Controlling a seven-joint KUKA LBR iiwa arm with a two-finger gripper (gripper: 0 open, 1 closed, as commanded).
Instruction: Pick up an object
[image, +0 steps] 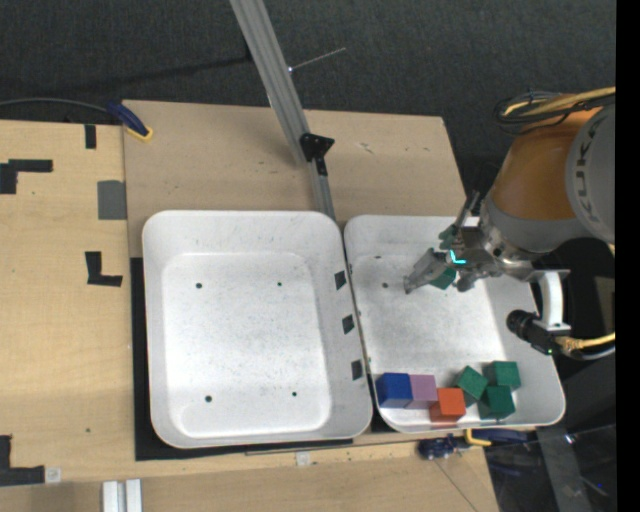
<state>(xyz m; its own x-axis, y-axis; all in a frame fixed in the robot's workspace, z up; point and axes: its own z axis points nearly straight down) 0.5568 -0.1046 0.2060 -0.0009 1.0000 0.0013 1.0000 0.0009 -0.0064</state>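
The gripper (432, 276) hangs over the upper middle of the right-hand white bin (400, 238), its grey fingers (418, 278) pointing left and slightly down, with a teal-green lump seen right at their base; whether that lump is a block pinched between them or part of the tool cannot be told, nor can how far apart the fingers stand. Straight behind the fingers, to their right, the wrist widens into the orange band and grey body of the arm (545, 185). Well below the fingers, along the bin's near edge, six small blocks sit bunched together: a blue block (395, 388) farthest left, a purple block (423, 387) touching it, an orange block (450, 402) just beside that, and three green blocks (490, 388) clustered to the right. To the left of the fingers, past the shared rim, lies the left-hand white bin (160, 300). Beyond both bins, above the fingers, a slanted metal bar (280, 80) crosses the wooden bench (390, 165).
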